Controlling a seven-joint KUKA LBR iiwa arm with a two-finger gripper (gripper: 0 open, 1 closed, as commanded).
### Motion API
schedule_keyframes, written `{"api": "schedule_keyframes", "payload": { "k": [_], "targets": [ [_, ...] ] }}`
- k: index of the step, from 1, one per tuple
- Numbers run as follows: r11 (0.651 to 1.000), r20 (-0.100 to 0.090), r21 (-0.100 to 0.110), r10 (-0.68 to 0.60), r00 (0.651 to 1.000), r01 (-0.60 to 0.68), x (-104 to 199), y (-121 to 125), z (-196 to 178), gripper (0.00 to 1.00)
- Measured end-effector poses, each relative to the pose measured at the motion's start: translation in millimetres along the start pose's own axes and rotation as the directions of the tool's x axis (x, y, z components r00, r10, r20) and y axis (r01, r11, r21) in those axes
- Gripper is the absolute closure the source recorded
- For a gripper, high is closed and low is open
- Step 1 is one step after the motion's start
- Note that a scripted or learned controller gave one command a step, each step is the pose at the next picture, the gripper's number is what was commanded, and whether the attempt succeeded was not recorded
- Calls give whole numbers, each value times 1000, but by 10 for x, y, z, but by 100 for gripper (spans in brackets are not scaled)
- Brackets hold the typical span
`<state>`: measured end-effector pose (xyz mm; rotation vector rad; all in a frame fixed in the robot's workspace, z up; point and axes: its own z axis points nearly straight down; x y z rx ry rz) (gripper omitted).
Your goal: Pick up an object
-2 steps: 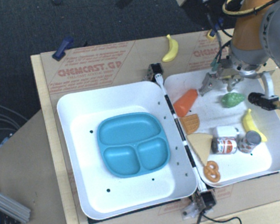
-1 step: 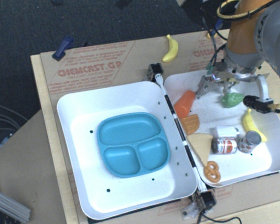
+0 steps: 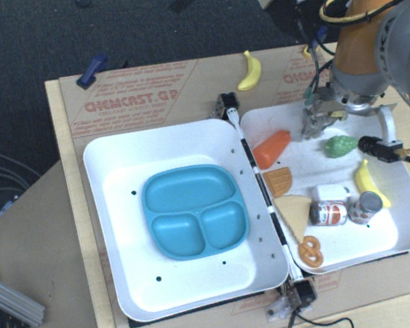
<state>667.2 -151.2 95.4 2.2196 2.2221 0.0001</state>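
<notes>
The end effector (image 3: 314, 119) hangs low over the far part of the right bin (image 3: 409, 222). Whether it is released or clenched I cannot tell, as the grey wrist hides much of it. Nothing shows between its tips, so I judge that no object is held yet.

Any item here would satisfy the task. Closest are the green leafy toy (image 3: 340, 146), just to the right and nearer, and the orange carrot (image 3: 271, 147) to its left, lying by the divider between the bins. Nearer still lie a slice of toast (image 3: 278, 181), a small can on its side (image 3: 328, 213), a yellow banana (image 3: 366, 182) and a pretzel (image 3: 310, 251) at the near edge. The left bin (image 3: 112, 214) holds a blue divided plate (image 3: 194, 209). A second banana (image 3: 249, 72) lies on the counter (image 3: 176, 86) beyond the bins.

To do this step well, I would choose the green toy or the carrot, since both sit apart from other things. Centre the tips over the narrow width, descend straight, close firmly, then lift slowly to check the hold. The carrot's taper may slip; grip its thicker end.
</notes>
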Motion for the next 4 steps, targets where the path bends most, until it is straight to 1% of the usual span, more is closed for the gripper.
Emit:
{"api": "schedule_keyframes", "payload": {
  "k": [1,2,3,4],
  "targets": [
    [1000,0,0,0,1000,0,0,-1,2,0],
    [1000,-1,2,2,1000,-2,-99,-8,107,0],
    [1000,0,-1,2,1000,-2,-97,0,0,100],
    [1000,0,-1,2,1000,-2,-97,-1,2,0]
  ]
}}
